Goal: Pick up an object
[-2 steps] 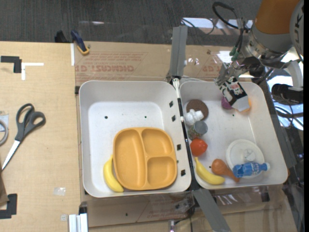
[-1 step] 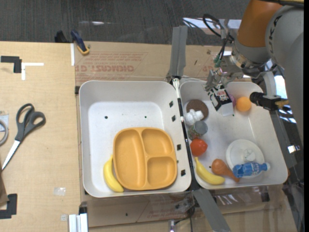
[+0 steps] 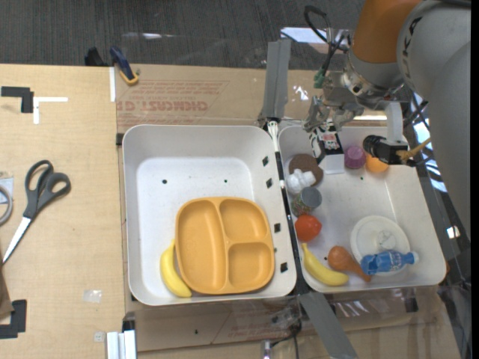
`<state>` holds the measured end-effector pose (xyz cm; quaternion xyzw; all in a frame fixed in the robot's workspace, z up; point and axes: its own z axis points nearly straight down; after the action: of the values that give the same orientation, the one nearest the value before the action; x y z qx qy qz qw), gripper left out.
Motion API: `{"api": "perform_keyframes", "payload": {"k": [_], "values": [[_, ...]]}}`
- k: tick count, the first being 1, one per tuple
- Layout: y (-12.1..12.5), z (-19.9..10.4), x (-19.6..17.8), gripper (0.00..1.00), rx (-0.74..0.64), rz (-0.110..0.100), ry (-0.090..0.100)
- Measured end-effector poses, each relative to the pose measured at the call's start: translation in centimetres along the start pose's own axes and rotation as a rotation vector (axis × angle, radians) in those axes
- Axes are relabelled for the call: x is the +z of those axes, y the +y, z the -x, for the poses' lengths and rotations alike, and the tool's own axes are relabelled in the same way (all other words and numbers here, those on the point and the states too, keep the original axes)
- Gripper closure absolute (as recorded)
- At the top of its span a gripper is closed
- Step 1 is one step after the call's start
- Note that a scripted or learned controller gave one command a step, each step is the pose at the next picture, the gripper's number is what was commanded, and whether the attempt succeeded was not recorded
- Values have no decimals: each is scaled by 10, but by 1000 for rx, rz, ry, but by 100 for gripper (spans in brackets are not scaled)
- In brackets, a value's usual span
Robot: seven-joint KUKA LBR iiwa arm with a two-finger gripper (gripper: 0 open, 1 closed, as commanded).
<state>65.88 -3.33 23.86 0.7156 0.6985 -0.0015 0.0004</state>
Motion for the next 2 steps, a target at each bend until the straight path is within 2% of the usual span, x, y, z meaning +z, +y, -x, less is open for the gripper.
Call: {"api": "perform_keyframes", "payload": {"k": [1,2], "values": [[-1,-30,48,100,277,-3,0],[-8,33,-33,100,80,0,0]]}}
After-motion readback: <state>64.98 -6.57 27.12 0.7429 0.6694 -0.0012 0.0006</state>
